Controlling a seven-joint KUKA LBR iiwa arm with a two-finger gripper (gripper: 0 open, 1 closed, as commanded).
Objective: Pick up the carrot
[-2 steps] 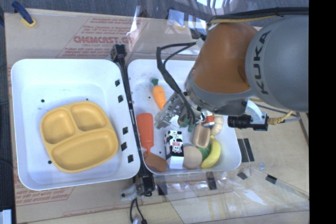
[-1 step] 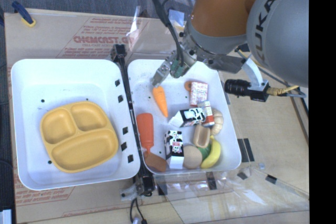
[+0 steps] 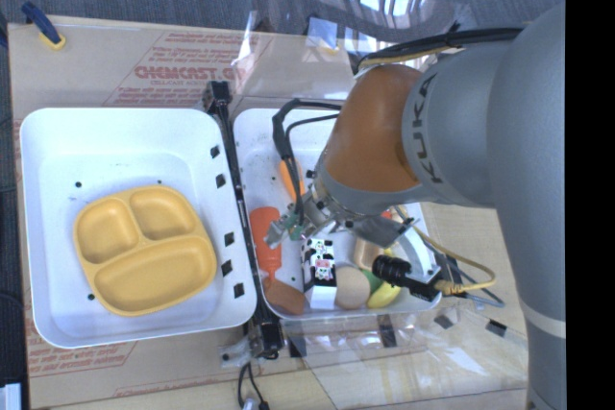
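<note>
The carrot (image 3: pixel 266 233) is an orange, stubby shape lying in the right bin (image 3: pixel 252 141) near its left wall, with a thinner orange piece (image 3: pixel 286 180) just above it. My gripper (image 3: pixel 293 224) hangs under the orange wrist band, right beside the carrot's right edge, low in the bin. The arm's bulk covers most of the bin's middle, and I cannot make out how the fingers stand.
A yellow divided plate (image 3: pixel 144 250) lies in the left bin (image 3: pixel 58 139). Along the right bin's front sit a brown item (image 3: pixel 286 298), a beige and a yellow-green item (image 3: pixel 370 290) and a small white block (image 3: pixel 320 266). Black cables trail at the right.
</note>
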